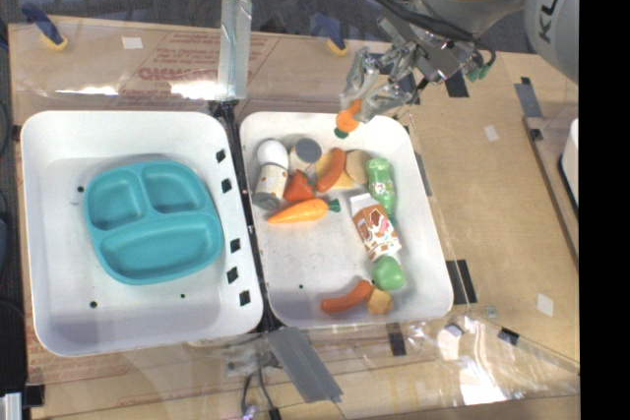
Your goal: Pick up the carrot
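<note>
My gripper (356, 109) hangs over the far rim of the right bin (418, 211), shut on a small orange carrot (346, 121) with a green end. The carrot sits at the fingertips, lifted off the bin floor. A larger orange carrot (298, 210) with a green top lies on the floor of the same bin, left of centre. Two more orange carrot-like pieces lie there, one near the middle back (332, 169) and one at the front (346, 298).
The right bin also holds a white can (271, 155), a grey lid (308, 150), a green bottle (380, 185), a printed carton (375, 227) and a green fruit (390, 273). The left bin (59, 300) bears a teal divided plate (151, 219).
</note>
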Robot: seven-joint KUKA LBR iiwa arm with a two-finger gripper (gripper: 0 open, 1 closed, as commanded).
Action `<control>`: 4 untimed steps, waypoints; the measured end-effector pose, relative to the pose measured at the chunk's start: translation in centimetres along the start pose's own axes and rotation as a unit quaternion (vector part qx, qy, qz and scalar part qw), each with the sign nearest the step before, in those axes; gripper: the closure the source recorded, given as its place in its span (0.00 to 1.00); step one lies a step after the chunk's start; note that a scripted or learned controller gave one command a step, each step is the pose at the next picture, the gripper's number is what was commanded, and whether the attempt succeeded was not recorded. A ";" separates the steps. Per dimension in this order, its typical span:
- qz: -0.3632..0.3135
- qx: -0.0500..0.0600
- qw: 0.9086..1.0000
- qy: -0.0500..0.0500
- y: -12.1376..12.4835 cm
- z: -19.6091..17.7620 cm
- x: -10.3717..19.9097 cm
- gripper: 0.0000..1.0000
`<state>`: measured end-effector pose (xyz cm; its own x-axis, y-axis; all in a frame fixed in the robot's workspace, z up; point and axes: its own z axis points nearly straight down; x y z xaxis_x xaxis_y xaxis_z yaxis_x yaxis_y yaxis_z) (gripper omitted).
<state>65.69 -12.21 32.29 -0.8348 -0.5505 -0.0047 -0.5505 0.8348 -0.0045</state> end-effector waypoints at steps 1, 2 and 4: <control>-0.085 -0.002 0.996 0.002 2.5 -0.4 2.7 1.00; -0.161 0.000 0.987 -0.001 3.2 -7.9 -2.2 1.00; -0.244 -0.001 0.970 0.000 2.1 -6.6 -1.4 1.00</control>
<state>65.72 -9.68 38.91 -0.4748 -0.8801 -0.0022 -0.8801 0.4748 -0.0034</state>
